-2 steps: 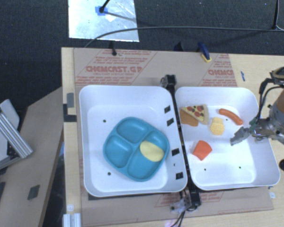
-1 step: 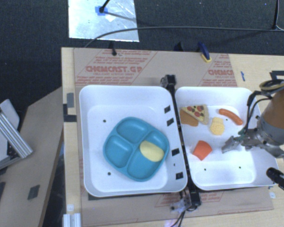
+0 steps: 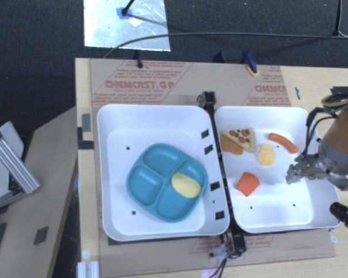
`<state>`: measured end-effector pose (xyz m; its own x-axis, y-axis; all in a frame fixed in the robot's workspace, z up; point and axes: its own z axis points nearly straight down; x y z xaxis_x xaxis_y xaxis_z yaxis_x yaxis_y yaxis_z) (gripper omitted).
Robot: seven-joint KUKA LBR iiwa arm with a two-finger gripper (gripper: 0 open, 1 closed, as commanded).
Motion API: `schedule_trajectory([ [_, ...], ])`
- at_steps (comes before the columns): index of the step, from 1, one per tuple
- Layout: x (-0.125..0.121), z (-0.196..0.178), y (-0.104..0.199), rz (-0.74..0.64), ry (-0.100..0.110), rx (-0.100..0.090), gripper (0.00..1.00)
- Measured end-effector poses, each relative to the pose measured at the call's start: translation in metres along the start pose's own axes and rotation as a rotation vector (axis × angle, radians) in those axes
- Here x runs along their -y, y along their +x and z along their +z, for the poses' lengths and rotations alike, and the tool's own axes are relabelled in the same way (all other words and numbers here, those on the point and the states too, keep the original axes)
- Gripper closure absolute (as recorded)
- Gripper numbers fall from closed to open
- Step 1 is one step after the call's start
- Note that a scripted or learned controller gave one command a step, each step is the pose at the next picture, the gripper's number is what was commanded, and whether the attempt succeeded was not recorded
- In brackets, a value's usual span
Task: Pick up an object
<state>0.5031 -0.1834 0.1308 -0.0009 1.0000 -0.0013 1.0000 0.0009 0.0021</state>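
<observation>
I'm seeing the bench [image 3: 64, 155] carrying a printed cardboard sheet [image 3: 162, 83], and two white bins are sitting on it side by side: left bin [image 3: 113, 172], right bin [image 3: 278, 213].

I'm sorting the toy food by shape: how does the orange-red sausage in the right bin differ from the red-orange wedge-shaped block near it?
The orange-red sausage is long, thin and round-ended; the red-orange wedge-shaped block is short, chunky and angular. The sausage lies near the right white bin's far side, the block nearer its middle, closer to the divider. The sausage lies slantwise beside a yellow piece; the block sits alone. Both rest on the bin floor, apart from the gripper.
</observation>
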Motion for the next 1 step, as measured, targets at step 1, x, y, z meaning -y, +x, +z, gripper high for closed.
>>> schedule_trajectory([
  [1,-0.0085,-0.0457,0.0,-0.004,-0.004,0.001,1.0],
])
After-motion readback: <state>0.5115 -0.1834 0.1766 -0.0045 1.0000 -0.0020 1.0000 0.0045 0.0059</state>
